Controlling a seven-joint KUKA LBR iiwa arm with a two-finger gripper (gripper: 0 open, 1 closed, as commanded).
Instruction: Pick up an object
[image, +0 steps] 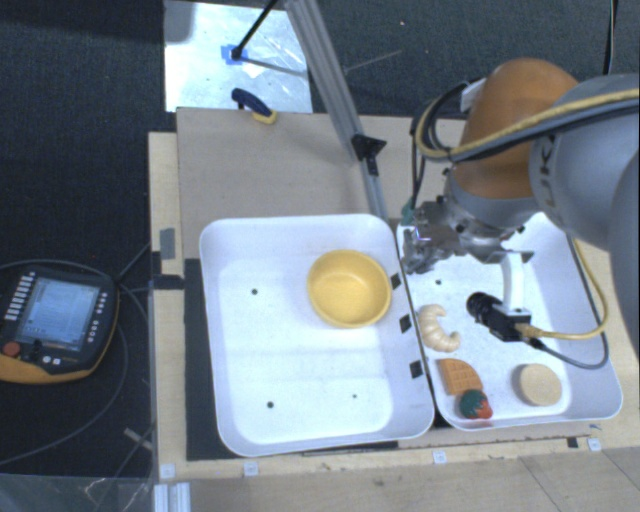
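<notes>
The left bin (250, 400) holds a yellow bowl (348, 288) near its right wall. In the right bin (590, 395) lie a pale croissant-shaped piece (436, 328), an orange waffle-like piece (459, 375), a small green and red item (474, 404) and a tan round disc (537, 384). My gripper (418, 248) hangs over the far left corner of the right bin, above and behind the croissant-shaped piece, beside the wall between the bins. I see nothing held in it.
The grey arm with its orange band (520, 110) covers the back of the right bin. A black fitting with a yellow cable (492, 312) hangs from the wrist over the bin's middle. A pendant (50, 320) lies left of the bench, and a metal pole (335, 90) crosses behind.
</notes>
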